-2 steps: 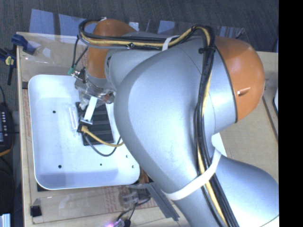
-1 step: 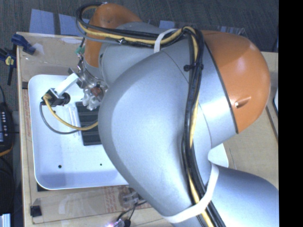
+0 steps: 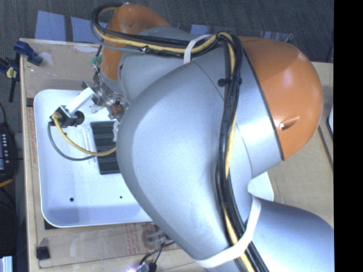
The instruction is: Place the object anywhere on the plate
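Observation:
My gripper (image 3: 105, 151) hangs low over the left white bin (image 3: 68, 188), near its middle right, seen as dark ribbed blocks under the wrist. A small white and black wrist fitting (image 3: 72, 117) sticks out to the left, with a yellow and grey cable (image 3: 68, 149) looping below it. The arm's large grey body (image 3: 187, 152) and orange band (image 3: 289, 101) cover the right part of the bench, so whatever lies beneath them is hidden.
The left bin's bare white floor shows at its left and front, with a raised rim (image 3: 38, 152) around it. Blue clamps (image 3: 25, 52) sit at the bench's far left corner. The wooden bench edge (image 3: 102, 242) runs along the front.

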Available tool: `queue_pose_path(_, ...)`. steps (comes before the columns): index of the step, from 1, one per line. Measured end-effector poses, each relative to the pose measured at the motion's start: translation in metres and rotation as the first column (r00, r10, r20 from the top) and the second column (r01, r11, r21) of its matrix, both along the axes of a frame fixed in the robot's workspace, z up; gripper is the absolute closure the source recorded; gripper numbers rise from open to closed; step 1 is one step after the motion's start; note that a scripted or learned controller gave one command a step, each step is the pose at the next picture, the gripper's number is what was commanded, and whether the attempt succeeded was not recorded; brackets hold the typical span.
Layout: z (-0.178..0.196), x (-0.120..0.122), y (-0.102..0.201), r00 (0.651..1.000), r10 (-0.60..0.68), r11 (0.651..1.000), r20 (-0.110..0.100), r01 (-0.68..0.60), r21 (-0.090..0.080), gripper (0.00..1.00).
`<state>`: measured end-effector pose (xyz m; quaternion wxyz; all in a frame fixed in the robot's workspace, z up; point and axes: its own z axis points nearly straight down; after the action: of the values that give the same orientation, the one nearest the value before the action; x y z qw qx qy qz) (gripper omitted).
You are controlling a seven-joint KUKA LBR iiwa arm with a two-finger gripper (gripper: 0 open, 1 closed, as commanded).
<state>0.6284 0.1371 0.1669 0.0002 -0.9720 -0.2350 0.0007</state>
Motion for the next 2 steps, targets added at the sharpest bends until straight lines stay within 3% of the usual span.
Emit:
queue_pose_path(1, 0.0536, 0.0099, -0.0111, 0.935, 0.356, 0.935, -0.003, -0.356, 0.003, 0.00)
queue_pose_path(2, 0.0620, 0.0088, -0.0078, 0.930, 0.366, 0.930, -0.010, -0.366, 0.007, 1.00)
